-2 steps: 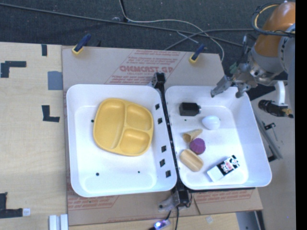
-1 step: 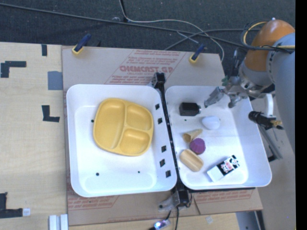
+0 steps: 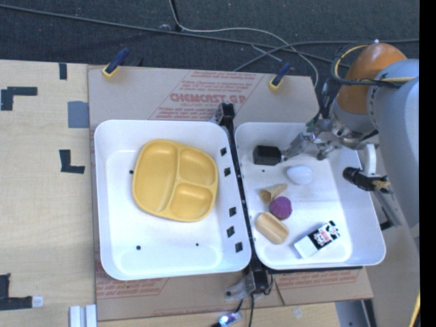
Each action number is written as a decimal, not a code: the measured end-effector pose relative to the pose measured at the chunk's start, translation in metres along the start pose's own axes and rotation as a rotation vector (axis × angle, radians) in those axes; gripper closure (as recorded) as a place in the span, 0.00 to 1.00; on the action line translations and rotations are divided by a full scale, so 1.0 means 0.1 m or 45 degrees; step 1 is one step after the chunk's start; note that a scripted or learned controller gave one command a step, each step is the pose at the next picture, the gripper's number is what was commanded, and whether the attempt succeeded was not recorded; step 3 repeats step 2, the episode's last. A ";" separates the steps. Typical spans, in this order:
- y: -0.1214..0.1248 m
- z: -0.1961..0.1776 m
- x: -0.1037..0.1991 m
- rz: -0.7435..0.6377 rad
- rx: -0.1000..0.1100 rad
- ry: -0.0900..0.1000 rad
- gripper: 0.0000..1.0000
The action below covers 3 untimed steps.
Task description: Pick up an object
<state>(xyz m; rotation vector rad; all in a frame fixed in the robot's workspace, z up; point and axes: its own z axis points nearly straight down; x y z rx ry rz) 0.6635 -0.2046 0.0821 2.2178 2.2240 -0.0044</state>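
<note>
Overhead: two bins, six small objects, one yellow plate.
Bread roll lies diagonally; pincer state indiscernible.

Grey arm reaches in from the right; its pincer points leftward, hanging low.

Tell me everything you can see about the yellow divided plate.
The yellow divided plate lies flat and face up in the left bin, toward its upper middle. It looks like matte plastic, rounded-square, with three compartments: one large on the left, two smaller on the right. It sits turned slightly askew. Only the bin's floor touches it.
</note>
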 end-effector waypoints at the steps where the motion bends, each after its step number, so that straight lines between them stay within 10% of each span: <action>1: 0.02 -0.14 -0.01 -0.001 -0.006 -0.005 1.00; 3: 0.01 -0.56 0.00 0.003 -0.005 0.001 1.00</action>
